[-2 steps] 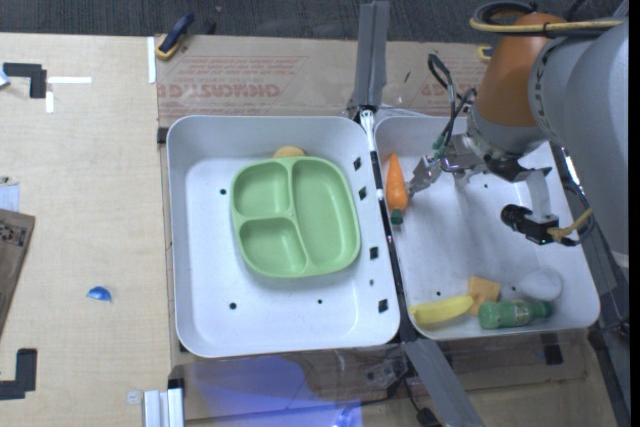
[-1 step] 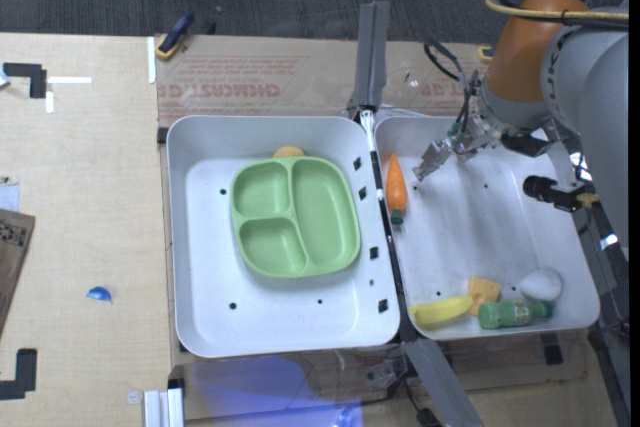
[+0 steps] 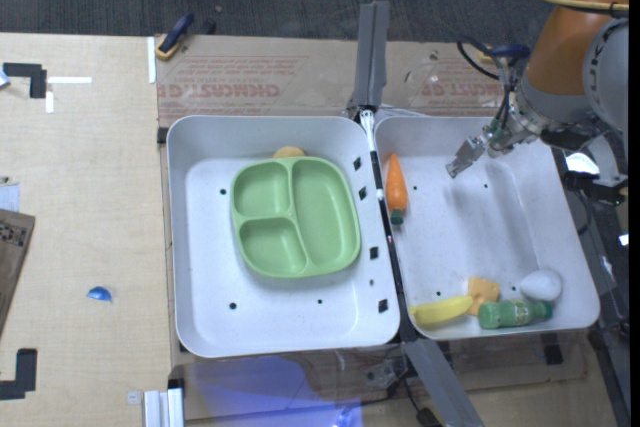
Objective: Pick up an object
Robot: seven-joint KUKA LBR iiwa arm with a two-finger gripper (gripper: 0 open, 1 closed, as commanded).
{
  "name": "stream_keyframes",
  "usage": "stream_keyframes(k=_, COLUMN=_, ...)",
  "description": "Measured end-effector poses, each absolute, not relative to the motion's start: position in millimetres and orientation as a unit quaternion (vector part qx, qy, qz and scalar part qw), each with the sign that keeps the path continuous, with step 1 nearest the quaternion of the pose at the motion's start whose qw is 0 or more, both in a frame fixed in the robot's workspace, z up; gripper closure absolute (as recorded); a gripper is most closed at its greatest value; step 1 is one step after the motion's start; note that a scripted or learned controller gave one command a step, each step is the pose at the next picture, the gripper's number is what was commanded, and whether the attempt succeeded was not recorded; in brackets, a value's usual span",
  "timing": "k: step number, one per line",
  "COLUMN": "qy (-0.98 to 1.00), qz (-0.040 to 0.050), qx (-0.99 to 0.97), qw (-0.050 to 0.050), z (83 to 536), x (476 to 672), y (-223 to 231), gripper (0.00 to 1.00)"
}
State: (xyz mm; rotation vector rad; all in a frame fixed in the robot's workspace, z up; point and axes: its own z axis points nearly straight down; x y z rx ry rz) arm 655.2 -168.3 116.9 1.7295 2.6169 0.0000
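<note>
In the right bin [image 3: 500, 225] an orange carrot [image 3: 396, 183] lies against the left wall. Along the bin's front edge sit a yellow banana [image 3: 441, 311], a small orange piece [image 3: 483, 290], a green bottle [image 3: 513, 313] and a white egg-shaped object [image 3: 541, 285]. My gripper [image 3: 468, 155] hangs over the back of the right bin, right of the carrot and well above the front cluster. Nothing shows between its fingers.
The left bin [image 3: 200, 245] holds a green divided plate [image 3: 296, 215] with a small yellow-orange object [image 3: 289, 153] just behind it. A grey divider post [image 3: 372, 55] rises between the bins at the back. Cables [image 3: 490, 55] trail near the arm.
</note>
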Motion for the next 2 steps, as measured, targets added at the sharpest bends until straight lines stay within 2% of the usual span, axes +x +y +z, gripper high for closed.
stream_keyframes(k=1, qy=0.916, qz=0.0001, qx=0.402, qw=0.002, z=94.8, x=660.0, y=-185.1, gripper=0.0)
stream_keyframes(k=2, qy=0.916, qz=0.0001, qx=0.402, qw=0.006, z=105.7, x=661.6, y=-185.5, gripper=1.0)
